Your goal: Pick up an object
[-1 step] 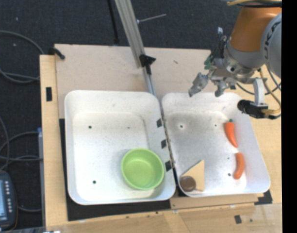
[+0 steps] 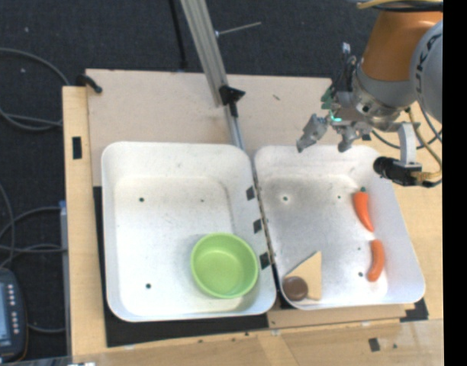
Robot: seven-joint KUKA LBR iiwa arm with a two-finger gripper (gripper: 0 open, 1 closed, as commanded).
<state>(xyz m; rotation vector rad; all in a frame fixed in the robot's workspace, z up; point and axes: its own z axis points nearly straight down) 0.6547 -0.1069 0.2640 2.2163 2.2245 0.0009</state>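
Nothing is picked yet: the gripper hovers spread wide and empty over the right bin's far edge, well apart from the carrots.

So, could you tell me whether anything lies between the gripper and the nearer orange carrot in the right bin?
Nothing visible does. The gripper hangs open over the right bin's far edge, and only bare white floor separates it from the nearer carrot.

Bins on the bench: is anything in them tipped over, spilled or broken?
Nothing stands out. The green bowl sits upright in the left bin. Two orange pieces, a tan wedge and a brown round thing lie in the right bin.
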